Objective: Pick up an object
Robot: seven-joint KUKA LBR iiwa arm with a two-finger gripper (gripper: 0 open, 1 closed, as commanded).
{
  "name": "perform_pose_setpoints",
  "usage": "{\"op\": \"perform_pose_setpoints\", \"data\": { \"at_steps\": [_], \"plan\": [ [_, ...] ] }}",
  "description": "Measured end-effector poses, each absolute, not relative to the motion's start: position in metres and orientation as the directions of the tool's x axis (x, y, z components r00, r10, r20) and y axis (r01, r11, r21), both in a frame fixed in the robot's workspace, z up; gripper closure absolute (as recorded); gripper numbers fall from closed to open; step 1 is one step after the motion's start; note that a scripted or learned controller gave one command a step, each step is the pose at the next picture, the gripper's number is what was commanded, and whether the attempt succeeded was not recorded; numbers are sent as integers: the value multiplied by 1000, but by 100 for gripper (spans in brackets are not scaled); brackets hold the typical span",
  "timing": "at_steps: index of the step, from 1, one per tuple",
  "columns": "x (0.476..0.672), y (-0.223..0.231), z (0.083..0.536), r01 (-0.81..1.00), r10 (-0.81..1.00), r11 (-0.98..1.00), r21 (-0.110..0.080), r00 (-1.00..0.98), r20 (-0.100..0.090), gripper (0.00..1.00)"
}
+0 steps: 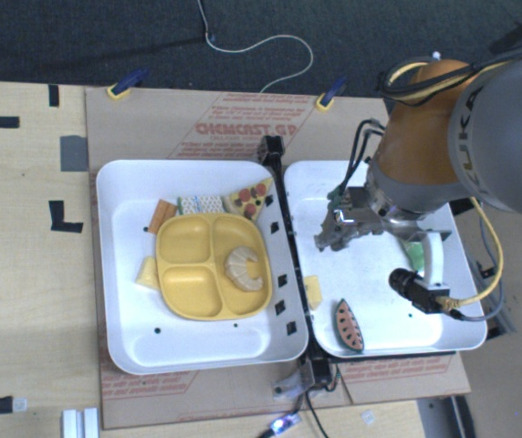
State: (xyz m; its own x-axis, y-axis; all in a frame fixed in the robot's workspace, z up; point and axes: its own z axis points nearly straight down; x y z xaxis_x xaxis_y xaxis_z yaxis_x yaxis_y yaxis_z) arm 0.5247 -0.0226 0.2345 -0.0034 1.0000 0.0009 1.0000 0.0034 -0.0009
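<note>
As the frame is read from left to right, the left bin [120, 245] occupies the centre-left area and holds a yellow divided plate [197, 276]. A croissant-shaped piece [246, 268] rests in the plate's right compartment. Several small flat items, including an orange stick [161, 215] and a pizza-slice piece [250, 201], lie along the plate's upper edge.

The right bin [380, 336] lies right of centre. A small yellow piece [312, 290] sits at its left wall. A watermelon-slice piece [349, 325] lies near the lower edge of this bin, its long axis running from upper left to lower right. A green-and-white object [423, 255] lies further right, partly under the arm.

The gripper [332, 237] hangs over the upper-left floor of the right bin. Whether it is spread or closed cannot be determined, and nothing is visibly held.

The likeliest target is judged to be the watermelon-slice piece. It lies below the gripper in the frame and slightly to the right, well apart from it. The coming move therefore calls for travel toward the lower edge of the frame.
</note>
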Motion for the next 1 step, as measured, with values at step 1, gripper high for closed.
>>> {"op": "perform_pose_setpoints", "data": {
  "at_steps": [1],
  "plan": [
    [528, -19, 215, 1000, 1000, 1, -5, -1, -1, 100]
  ]
}}
